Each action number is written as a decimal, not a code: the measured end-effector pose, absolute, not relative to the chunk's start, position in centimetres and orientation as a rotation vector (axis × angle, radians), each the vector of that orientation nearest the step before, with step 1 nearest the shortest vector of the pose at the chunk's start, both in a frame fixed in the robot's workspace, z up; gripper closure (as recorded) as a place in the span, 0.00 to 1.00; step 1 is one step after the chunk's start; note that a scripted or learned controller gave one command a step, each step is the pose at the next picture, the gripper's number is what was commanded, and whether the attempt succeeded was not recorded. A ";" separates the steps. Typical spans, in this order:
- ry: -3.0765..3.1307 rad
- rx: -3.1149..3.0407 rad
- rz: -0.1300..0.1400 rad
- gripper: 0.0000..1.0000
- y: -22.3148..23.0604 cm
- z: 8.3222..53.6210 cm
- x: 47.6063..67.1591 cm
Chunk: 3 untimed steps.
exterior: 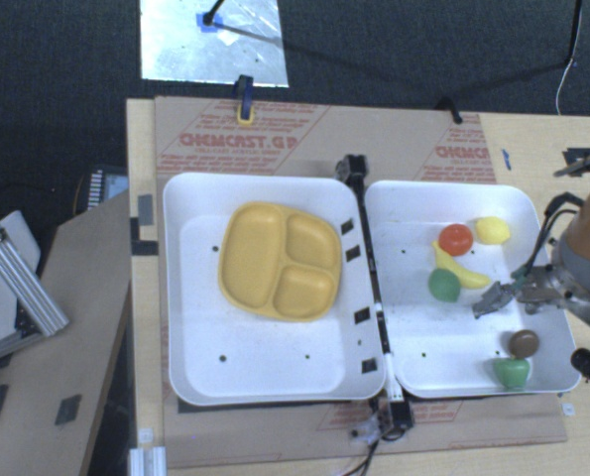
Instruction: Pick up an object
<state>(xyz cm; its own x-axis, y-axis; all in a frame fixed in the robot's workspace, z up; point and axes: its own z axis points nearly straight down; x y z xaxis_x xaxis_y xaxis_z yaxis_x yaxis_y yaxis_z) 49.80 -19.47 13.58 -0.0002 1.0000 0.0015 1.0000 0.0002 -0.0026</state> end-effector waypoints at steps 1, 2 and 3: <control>-2.224 -2.224 -0.001 1.00 -19.6 14.9 49.9; -2.229 -2.222 -0.004 1.00 -20.0 19.2 50.1; -2.231 -2.221 -0.005 1.00 -19.7 23.8 49.8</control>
